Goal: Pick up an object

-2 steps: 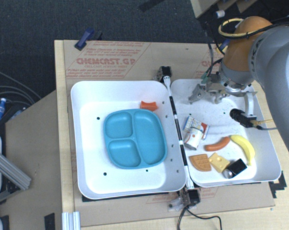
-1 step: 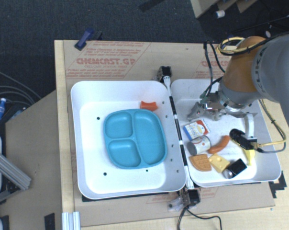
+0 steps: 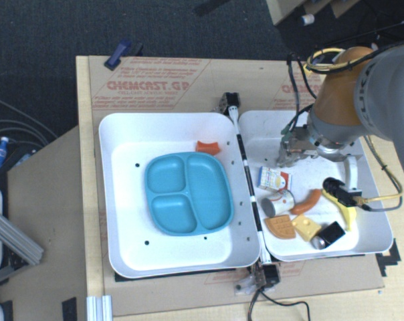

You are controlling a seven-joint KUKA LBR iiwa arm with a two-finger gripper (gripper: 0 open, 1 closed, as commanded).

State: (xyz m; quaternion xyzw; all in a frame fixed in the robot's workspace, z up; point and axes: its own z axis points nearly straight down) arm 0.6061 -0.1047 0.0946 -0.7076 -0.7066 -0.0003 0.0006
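2 white bins sit edge to edge. We see the gripper (image 3: 287,151) low in the right bin (image 3: 372,243), above a small carton (image 3: 271,178); whether it grips is unclear. Open floor rings the blue tray (image 3: 187,193).

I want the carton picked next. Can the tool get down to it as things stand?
Probably yes. The carton lies with its top uncovered in the right bin, and the tool hangs just beside it. The cup beside it may crowd a grasp.
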